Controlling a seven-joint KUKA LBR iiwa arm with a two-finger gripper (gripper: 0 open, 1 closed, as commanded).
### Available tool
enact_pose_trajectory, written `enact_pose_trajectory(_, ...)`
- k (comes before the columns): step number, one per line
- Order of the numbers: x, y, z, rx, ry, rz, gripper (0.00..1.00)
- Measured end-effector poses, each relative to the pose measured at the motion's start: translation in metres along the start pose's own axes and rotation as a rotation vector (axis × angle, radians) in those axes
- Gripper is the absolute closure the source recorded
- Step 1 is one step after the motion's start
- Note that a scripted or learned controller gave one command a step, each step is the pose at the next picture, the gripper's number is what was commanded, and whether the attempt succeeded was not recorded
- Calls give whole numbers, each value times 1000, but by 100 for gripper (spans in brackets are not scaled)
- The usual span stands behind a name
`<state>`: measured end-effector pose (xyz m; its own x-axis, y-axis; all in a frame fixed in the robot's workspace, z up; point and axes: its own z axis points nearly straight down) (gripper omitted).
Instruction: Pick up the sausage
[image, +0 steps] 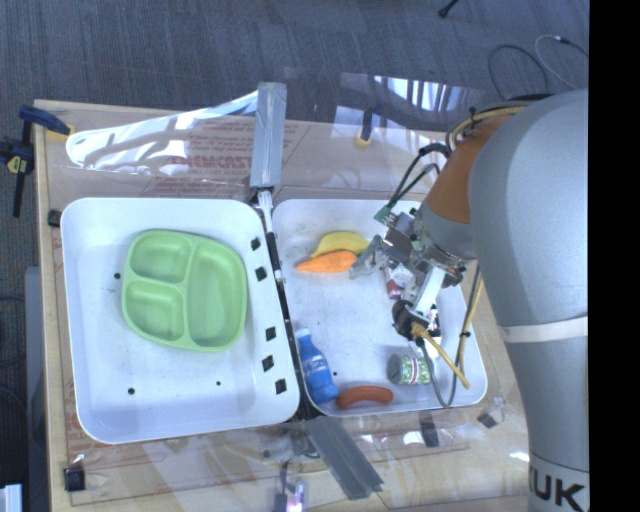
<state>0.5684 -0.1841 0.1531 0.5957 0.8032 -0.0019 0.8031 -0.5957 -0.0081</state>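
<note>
The gripper (373, 256) sits low in the upper half of the shallow white right-hand bin (345, 320), at the end of the grey arm with its orange band (455, 185), which reaches in from the right. From this slant I cannot tell whether it is open or closed, and no object can be seen held in it. Just to its left, close to touching, lies an orange carrot-shaped toy (327, 263), pointing left. A yellow banana-like piece (343, 241) lies right behind the carrot, against its upper edge. The reddish-brown sausage (365, 397) is well apart from the gripper, lying flat along the near wall of the same bin. A small green can (410, 371) lies on its side just above and to the right of the sausage. A blue plastic bottle with a white cap (317, 368) lies to the sausage's left, along the bin's left wall, its cap end pointing away from the sausage. Across the divide, the shallow white left-hand bin (90, 385) holds a pale green plate with three compartments (185, 290), set near the middle. Both bins rest on a light wooden worktop (180, 462) under clear plastic sheeting. A strip of grey tape (268, 140) runs up from the gap between the bins.
</note>
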Motion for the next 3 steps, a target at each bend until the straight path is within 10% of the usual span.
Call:
enact_pose_trajectory(1, -14, 8, 64, -1, 1, -49, 0)
enact_pose_trajectory(2, -12, 6, 57, 8, 0, -59, 100)
enact_pose_trajectory(3, -11, 6, 57, 9, 0, -60, 0)
